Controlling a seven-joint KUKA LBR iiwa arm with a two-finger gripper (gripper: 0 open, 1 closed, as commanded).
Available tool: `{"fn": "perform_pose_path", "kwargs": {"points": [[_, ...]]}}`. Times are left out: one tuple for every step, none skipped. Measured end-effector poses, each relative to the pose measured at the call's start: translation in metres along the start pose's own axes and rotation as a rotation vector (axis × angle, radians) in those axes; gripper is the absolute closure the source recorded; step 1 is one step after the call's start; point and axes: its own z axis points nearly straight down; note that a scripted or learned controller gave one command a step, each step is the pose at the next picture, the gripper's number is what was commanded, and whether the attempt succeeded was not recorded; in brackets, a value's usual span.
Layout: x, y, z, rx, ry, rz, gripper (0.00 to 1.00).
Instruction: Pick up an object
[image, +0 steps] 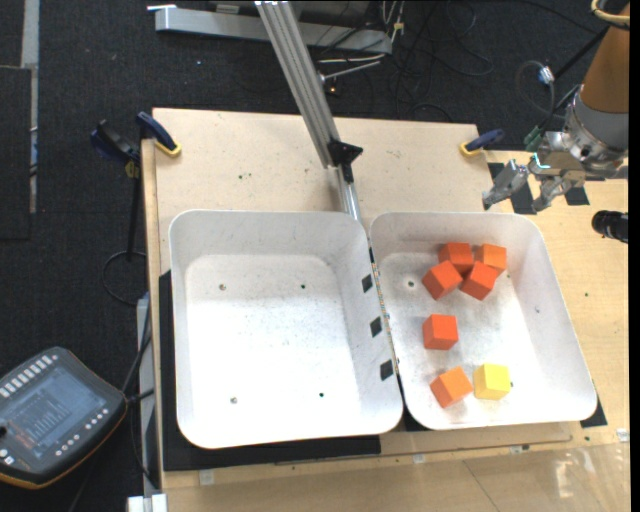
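Above the right bin's (560, 300) far corner, the claw (528, 192) hangs wide, holding nothing.

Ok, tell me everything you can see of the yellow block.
The yellow block is a small plain cube, matte, likely wood or foam. It sits flat on the floor of the right bin, near its front edge. Its left side is next to an orange block, touching or nearly so. The claw is far off, beyond the bin's back rim.
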Motion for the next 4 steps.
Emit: {"fn": "perform_pose_path", "kwargs": {"points": [[0.0,0.0,-0.003,-0.003,-0.001,-0.001,0.0],[0.011,0.003,0.054,0.001,0.0,-0.001,0.0],[0.016,-0.007,0.112,0.002,0.0,0.001,0.0],[0.014,-0.001,0.13,-0.022,-0.007,0.0,0.0]]}}
